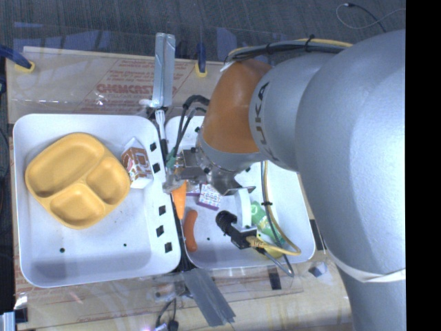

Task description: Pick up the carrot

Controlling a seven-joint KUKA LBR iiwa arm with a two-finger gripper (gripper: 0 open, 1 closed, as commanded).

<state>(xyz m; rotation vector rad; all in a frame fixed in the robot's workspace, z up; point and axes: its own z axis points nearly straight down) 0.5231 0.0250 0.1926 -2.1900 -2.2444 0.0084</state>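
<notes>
- Bench: pale wood under clear sheeting, dark floor at 12 o'clock.
- Arm: grey with orange band, covering most of the right bin.
- Left bin: yellow tray at 9 o'clock, brown packet at 3.
- Gripper: low at the right bin's 9 o'clock wall; grip state cannot be told.
- Carrot: orange, tapered, directly under the gripper, reddish piece at its 6 o'clock.

Bench: pale wood top under a clear plastic sheet with red print. Dark grey carpet floor beyond the bench's far edge; a thin cable lies on it.
</notes>
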